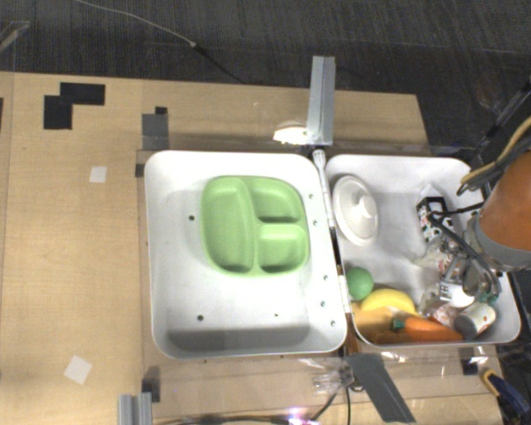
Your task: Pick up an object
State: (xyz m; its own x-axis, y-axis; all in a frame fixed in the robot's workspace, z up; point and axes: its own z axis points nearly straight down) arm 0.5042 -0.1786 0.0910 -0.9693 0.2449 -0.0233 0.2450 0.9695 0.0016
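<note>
The right bin (396, 242) holds a white round dish (356, 208) at its far left. A green ball (359, 282), a yellow fruit (388, 304) and an orange carrot (422, 329) lie along its near edge. A small white and grey cup-like object (476, 320) lies at the carrot's right end. My gripper (454, 289) hangs low over the right bin's near right part, just above the carrot and the cup-like object. Wires and the wrist hide its tips. The orange wrist band (518, 211) is at the right edge of the view.
The left bin (173, 264) holds a green divided tray (253, 224). A metal post (321, 100) stands behind the seam between the bins. Around both bins lies the wooden bench (62, 264), with dark floor beyond its far edge.
</note>
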